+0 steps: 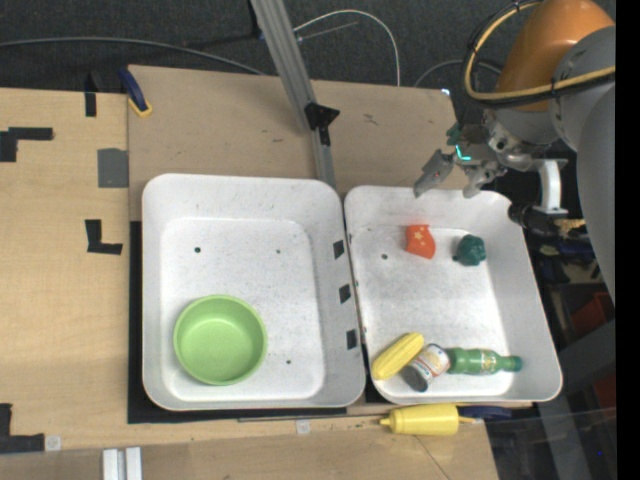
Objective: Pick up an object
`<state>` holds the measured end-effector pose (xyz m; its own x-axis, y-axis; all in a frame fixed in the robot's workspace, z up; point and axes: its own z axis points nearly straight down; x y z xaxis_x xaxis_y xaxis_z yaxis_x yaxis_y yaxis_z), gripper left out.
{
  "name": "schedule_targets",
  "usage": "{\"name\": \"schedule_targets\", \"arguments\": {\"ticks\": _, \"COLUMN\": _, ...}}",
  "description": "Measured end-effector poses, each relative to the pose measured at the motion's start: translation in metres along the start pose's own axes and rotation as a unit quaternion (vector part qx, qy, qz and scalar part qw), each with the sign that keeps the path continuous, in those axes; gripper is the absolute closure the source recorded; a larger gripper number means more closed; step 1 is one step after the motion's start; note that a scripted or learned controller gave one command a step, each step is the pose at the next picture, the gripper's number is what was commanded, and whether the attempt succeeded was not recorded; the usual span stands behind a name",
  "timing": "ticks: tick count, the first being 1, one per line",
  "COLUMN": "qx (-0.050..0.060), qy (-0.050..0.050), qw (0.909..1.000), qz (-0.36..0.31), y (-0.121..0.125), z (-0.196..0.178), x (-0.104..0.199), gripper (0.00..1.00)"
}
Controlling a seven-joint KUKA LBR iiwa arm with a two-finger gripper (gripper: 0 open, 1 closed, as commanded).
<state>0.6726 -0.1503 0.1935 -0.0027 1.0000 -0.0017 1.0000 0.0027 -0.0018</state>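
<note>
The gripper [452,181] hangs over the far rim of the right bin [530,298], its two fingers spread open with nothing between them. Below it in that bin lie a small orange-red piece [421,241] and a dark green lump [469,250], both apart from the fingers. At the bin's near edge sit a yellow corn cob [397,355], a small tin can [429,365] and a green bottle [483,362] lying on its side.
The left bin [250,208] holds a green bowl [219,339] at its near left. A yellow mustard bottle [424,420] lies on the bench just outside the right bin. A grey pole [290,58] rises behind the bins.
</note>
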Motion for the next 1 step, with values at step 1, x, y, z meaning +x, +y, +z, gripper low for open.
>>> {"name": "schedule_targets", "arguments": {"ticks": 1, "qx": 0.002, "qy": 0.000, "qw": 1.0000, "qz": 0.000, "y": -0.0048, "z": 0.0456, "x": 0.0056, "gripper": 0.00}}
